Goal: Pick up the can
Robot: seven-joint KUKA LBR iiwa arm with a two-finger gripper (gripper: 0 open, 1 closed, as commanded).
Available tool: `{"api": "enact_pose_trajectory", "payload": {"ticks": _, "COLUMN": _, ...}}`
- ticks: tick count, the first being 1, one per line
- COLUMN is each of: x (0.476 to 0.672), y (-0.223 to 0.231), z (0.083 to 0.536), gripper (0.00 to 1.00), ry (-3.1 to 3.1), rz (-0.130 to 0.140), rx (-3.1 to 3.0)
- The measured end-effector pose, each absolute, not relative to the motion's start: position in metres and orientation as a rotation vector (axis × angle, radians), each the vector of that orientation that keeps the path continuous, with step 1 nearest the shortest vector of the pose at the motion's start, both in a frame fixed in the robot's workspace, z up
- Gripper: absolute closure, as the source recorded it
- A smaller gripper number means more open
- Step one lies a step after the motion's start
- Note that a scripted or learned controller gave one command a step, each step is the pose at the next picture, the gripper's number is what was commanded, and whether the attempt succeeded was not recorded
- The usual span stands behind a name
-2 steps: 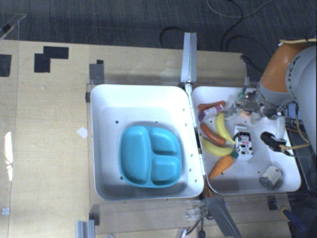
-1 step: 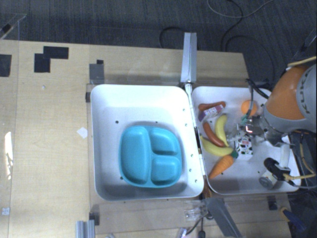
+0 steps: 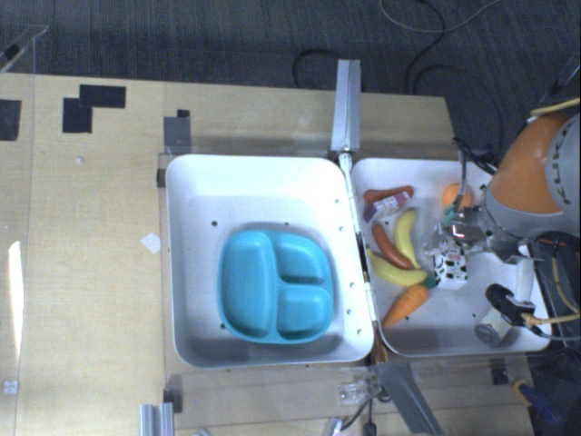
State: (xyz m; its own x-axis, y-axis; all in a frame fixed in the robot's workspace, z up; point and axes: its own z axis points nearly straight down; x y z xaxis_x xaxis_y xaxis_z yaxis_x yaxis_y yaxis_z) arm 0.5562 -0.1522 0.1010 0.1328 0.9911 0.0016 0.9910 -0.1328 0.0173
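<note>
You see two bins (image 3: 182, 271) of smooth white plastic with a slight sheen. The blue tray (image 3: 272, 284) looks like matt plastic. The bench (image 3: 82, 243) reads as pale wood grain. The bananas (image 3: 404, 252) and carrot (image 3: 406, 303) seem glossy plastic, and the divider rail (image 3: 347, 107) looks like brushed metal.
</note>
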Motion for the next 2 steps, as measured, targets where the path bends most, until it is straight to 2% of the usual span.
{"api": "enact_pose_trajectory", "payload": {"ticks": 1, "x": 0.565, "y": -0.165, "z": 0.226, "gripper": 1.0, "ry": 1.815, "rz": 0.005, "rx": 2.558}}
{"api": "enact_pose_trajectory", "payload": {"ticks": 2, "x": 0.593, "y": -0.159, "z": 0.201, "gripper": 1.0, "ry": 1.836, "rz": 0.003, "rx": 2.545}}
